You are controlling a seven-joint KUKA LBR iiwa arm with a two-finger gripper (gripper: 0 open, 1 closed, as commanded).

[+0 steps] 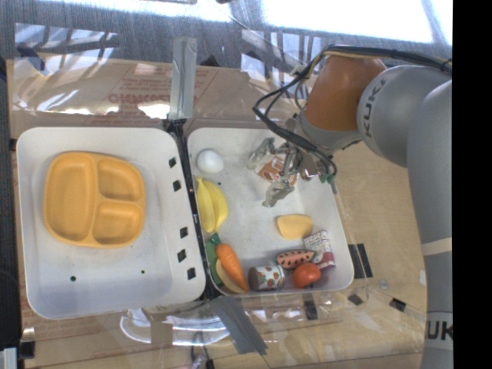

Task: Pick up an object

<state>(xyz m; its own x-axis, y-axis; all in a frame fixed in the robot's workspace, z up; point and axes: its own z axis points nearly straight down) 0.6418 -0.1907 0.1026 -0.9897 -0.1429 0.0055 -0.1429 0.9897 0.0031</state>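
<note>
My gripper (270, 174) hangs low over the upper middle of the right bin (244, 146), and its fingers stand apart, so it is open. A small orange-brown thing (269, 170) lies between them; whether they touch it is unclear. A white egg (210, 161) sits to the gripper's left. Below the egg, a yellow banana (211, 204) lies along the bin's left wall. A pale yellow wedge (294, 226) rests below the gripper.
Along the right bin's near edge lie a carrot (231, 266), a small can (267, 277), a watermelon slice (294, 257), a red tomato (306, 274) and a white-red packet (319, 244). The left bin (46, 283) holds a yellow divided plate (94, 199).
</note>
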